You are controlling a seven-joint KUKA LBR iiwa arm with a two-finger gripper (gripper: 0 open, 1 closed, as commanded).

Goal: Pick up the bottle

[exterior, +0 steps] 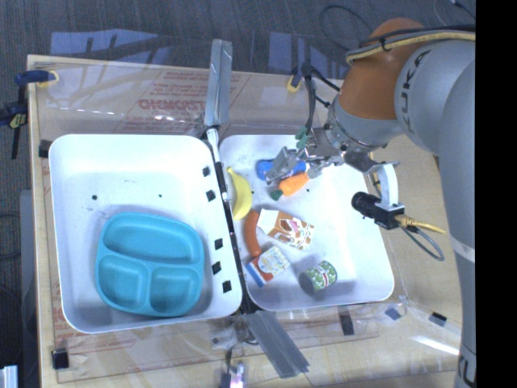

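A small grey bottle with a green label (319,276) lies on its side near the front of the right bin (367,253). My gripper (289,165) hangs low over the far part of that bin, well behind the bottle. It sits directly above a blue object (266,169) and an orange carrot-like piece (294,184), and partly hides both. I see nothing clearly held in it.
The right bin also holds a yellow banana (240,194) by the divider, a reddish sausage (253,231), a printed carton (292,231) and a small box (271,263). A teal divided tray (150,263) lies in the left bin (121,168).
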